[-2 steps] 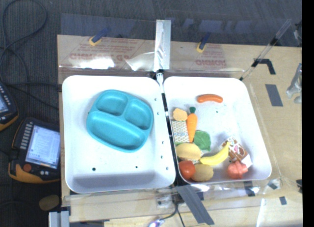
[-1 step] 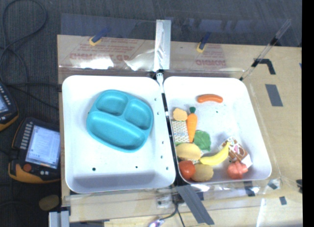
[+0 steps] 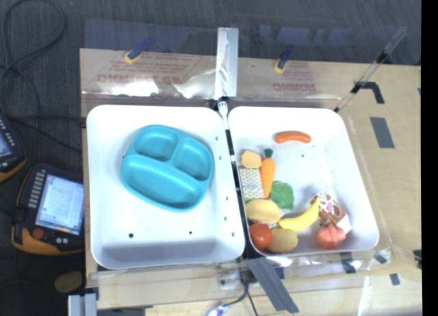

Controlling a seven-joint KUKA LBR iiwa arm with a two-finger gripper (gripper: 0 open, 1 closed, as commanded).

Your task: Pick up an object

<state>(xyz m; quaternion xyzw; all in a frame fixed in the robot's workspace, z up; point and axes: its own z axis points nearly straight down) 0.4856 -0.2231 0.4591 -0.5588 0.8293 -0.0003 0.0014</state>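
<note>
Claw state can't be told; pickable items crowd the right bin's near-left corner — banana, lemon, tomato, potato touching — so a grab risks a glancing miss; sausage near the far wall sits clear.

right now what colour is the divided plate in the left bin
Light blue, turquoise-like. The divided plate shows best in the camera view, lying in the left bin.
</note>
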